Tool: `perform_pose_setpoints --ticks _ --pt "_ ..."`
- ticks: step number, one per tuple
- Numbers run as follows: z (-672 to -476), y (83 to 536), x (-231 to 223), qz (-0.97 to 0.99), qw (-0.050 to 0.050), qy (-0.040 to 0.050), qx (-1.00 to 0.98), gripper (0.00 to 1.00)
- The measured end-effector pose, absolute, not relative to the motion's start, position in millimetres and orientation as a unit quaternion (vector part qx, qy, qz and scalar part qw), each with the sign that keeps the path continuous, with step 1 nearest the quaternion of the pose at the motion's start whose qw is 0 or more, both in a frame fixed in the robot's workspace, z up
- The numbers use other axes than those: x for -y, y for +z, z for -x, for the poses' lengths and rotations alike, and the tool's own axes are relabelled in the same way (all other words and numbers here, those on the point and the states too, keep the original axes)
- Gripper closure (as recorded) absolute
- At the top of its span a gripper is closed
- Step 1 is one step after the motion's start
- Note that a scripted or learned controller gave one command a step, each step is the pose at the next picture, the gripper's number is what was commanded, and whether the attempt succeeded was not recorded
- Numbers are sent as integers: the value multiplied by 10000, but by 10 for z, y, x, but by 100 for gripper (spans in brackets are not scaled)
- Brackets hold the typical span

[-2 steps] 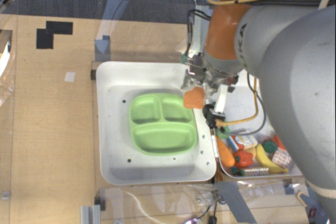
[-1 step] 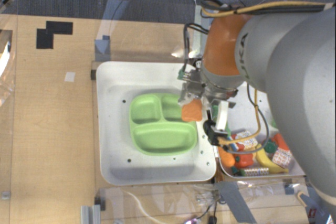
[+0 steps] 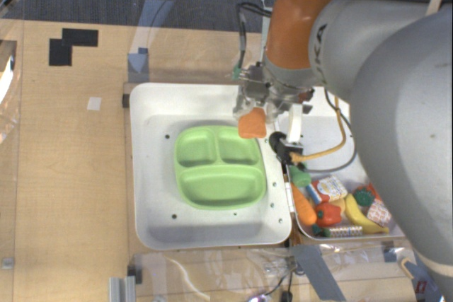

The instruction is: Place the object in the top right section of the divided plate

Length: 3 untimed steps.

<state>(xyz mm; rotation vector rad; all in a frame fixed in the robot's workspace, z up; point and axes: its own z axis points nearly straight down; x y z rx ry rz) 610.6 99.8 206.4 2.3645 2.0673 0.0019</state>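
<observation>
The tool (image 3: 256, 112) is hanging over the left bin (image 3: 152, 173), its fingers closing around an orange object (image 3: 252, 125). That object is sitting just above the green divided plate (image 3: 219, 166), at the plate's upper right corner. Toy foods (image 3: 338, 203) are lying piled in the right bin (image 3: 322, 127) on the wooden worktop (image 3: 64, 173).

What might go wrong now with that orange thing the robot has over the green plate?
Two things, I think. The orange object hangs at the gripper right over the outer edge of the green divided plate, so if dropped now it may hit the rim and bounce into the white bin. Also, it looks held only by its top, so it might slip early.
</observation>
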Motion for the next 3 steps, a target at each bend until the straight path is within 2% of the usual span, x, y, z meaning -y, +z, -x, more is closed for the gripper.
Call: perform_pose_setpoints --ticks 1,2,3 --pt "-6118 2158 -1006 -7501 6 6 -6613 100" --pt "-5880 2299 -278 -7173 4 3 -6968 100" --pt "-5986 1830 -786 -6533 -3 0 -7571 100"
